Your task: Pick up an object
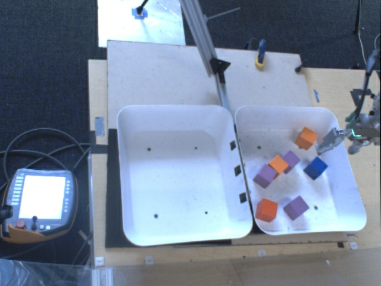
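The right bin (348, 216) holds several small blocks. An orange block (306, 137) sits at the back, and a blue block (315, 168) lies near the right wall. In the middle an orange block (278, 164) touches a purple block (291, 159), with another purple block (265, 175) just to their left. At the front are an orange block (266, 210) and a purple block (296, 207). My gripper (343, 144) hangs over the bin's right rim, right of the back orange block, open with nothing between its fingers.
The left bin (128, 177) stands against the right bin, sharing a middle wall. A slanted metal pole (199, 28) rises behind the bins. A teach pendant (38, 204) with cables lies off the bench at the left.
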Robot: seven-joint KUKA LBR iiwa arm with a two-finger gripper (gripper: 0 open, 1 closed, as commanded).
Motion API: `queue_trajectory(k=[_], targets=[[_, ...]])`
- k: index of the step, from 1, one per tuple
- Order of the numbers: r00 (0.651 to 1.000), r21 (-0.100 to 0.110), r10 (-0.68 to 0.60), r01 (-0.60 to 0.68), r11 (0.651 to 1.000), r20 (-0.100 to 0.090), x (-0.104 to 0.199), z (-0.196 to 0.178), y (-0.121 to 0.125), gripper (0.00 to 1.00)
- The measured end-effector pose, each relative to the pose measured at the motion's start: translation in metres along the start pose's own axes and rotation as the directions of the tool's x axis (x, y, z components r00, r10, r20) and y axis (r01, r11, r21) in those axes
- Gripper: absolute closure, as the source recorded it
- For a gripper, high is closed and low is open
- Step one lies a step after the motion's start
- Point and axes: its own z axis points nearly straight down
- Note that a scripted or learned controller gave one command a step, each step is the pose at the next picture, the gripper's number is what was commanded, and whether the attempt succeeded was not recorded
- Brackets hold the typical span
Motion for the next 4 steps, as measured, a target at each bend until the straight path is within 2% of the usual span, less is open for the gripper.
queue_trajectory(k=[1, 3, 4], targets=[[1.0, -0.004, 0.0, 0.0, 1.0, 0.001, 0.0, -0.002, 0.001, 0.0], [1.0, 0.002, 0.001, -0.001, 1.0, 0.0, -0.003, 0.111, 0.018, 0.0], [1.0, 0.002, 0.001, -0.001, 1.0, -0.001, 0.004, 0.17, 0.018, 0.0]])
